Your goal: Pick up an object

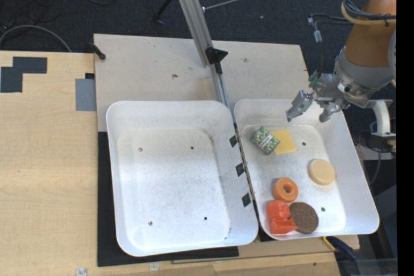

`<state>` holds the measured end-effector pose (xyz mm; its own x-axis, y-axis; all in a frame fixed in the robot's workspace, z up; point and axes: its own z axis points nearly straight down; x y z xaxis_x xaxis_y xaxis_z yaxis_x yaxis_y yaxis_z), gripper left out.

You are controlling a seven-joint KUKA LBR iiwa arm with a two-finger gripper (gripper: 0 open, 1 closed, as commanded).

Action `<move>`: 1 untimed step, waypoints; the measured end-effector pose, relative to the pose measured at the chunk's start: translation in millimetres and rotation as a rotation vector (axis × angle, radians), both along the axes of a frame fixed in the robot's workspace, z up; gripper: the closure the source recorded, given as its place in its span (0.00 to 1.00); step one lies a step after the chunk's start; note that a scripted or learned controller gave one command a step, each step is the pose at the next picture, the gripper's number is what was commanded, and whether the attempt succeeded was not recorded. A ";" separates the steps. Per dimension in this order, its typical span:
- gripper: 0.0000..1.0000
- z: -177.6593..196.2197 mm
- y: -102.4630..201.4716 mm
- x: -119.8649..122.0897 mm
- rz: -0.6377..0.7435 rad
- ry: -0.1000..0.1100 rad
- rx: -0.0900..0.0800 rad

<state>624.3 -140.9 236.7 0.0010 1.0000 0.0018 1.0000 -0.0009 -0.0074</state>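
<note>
Near table edge, right bin [362, 203]: its near-left corner holds a red-orange block [279, 216] touching a dark brown round cookie-like disc [304, 217] on its right. Just behind them sits an orange donut ring [285, 189], lying flat, touching or almost touching the red block; can't tell which. Right of the ring, apart from it, a pale tan round disc [321, 172], also flat. Further back, towards the bin's left wall, a green-and-white patterned packet [264, 139] lies tilted against a flat yellow slice [283, 142]; the two touch or overlap. All six are loose, pick candidates clustered in one bin, likely so the arm entering from the right reaches them easily.

Left bin [168, 171]: white floor with dark specks, nothing graspable seen in it. Black clips [240, 169] join the two bins along the shared wall.

Far side: claw [314, 108] hangs over the right bin's far rim, fingers spread apart, nothing between them. Well clear of every item; closest is the packet and yellow slice. Judgement: approach stage, pick not yet made.

Behind the bins, a slanted aluminium post [194, 13] rises from the table's far part.
</note>
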 end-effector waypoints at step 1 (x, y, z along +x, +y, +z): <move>0.00 -51.9 -5.6 -9.1 0.001 0.001 0.000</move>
